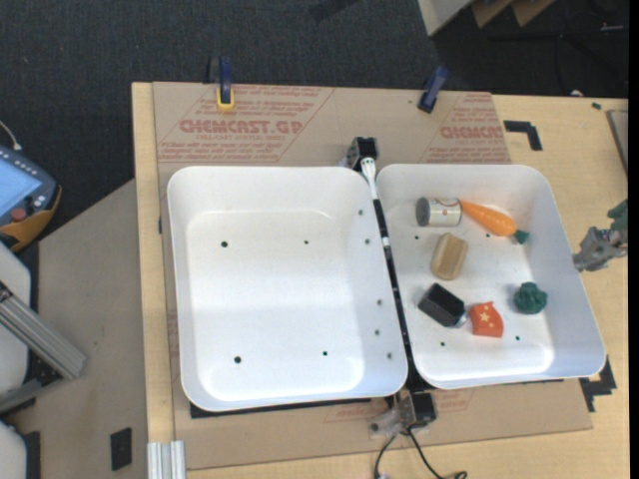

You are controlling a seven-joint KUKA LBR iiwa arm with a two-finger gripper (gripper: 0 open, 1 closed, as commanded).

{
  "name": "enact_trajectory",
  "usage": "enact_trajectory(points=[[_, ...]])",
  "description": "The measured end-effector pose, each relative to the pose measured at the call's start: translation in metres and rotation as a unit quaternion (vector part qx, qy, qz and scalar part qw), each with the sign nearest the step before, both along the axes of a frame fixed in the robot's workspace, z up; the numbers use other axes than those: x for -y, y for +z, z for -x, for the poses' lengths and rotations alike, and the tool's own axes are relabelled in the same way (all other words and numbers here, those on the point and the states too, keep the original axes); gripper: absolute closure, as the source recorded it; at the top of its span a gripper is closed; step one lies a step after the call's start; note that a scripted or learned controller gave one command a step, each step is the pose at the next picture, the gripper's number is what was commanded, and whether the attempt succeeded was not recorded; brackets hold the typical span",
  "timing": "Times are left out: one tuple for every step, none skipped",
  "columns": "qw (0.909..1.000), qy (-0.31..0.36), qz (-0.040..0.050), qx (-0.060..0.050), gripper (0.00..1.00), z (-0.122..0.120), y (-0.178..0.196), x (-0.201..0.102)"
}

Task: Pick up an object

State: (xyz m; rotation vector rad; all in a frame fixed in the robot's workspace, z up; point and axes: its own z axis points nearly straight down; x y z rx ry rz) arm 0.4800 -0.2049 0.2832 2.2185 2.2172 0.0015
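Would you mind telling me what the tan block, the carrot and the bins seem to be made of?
Tan block: probably unfinished wood or cork, judging by its matte, pale brown surface. Carrot: likely moulded plastic or rubber, a toy, given its even, bright orange colour and green tip. Bins: thin formed plastic, white with a slight sheen, rounded corners and rolled rims.

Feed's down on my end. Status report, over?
Gripper at right bin's right rim, nothing held. Six objects inside, carrot and green piece nearest. Nothing blocking.
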Motion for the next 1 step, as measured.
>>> enact_trajectory(points=[[1.0,0.0,0.0009,0.001,1.0,-0.0007,0.0102,0.0003]])
